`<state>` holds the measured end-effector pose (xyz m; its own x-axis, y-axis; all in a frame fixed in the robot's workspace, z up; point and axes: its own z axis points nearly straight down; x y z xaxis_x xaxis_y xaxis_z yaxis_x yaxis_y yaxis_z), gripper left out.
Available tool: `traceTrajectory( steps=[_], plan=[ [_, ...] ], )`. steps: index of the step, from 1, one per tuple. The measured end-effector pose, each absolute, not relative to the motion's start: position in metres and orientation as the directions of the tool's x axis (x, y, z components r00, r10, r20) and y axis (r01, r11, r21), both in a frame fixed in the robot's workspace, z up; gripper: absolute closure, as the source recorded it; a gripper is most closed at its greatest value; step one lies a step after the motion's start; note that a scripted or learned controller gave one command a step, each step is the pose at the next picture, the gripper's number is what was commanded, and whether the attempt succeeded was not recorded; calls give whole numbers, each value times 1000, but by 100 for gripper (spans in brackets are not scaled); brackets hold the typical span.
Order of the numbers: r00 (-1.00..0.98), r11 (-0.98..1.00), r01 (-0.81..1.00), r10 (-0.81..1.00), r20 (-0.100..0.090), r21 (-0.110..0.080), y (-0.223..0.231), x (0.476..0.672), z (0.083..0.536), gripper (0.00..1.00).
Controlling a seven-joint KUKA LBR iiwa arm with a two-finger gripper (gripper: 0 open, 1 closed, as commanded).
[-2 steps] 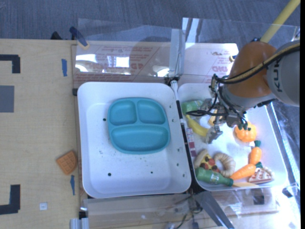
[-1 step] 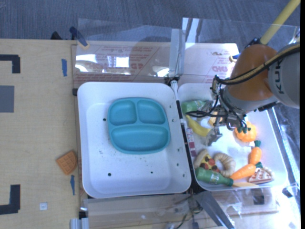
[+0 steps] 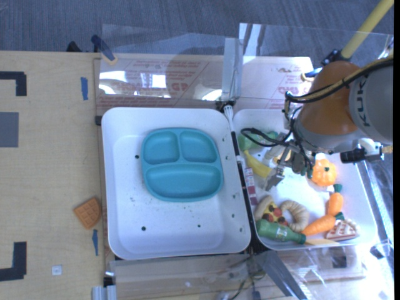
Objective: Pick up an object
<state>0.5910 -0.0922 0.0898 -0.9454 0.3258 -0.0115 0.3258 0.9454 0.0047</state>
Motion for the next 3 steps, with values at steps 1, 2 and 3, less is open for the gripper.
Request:
traceTrajectory(
  steps=[1, 2, 3],
  plan=[
    [-953, 953, 302, 302, 27, -1, -125, 652, 90, 0],
    [-935, 935, 355, 355, -10, 3, -114, 615, 90, 0],
    [-936, 937, 349, 349, 33, -6, -123, 653, 90, 0]
  ],
)
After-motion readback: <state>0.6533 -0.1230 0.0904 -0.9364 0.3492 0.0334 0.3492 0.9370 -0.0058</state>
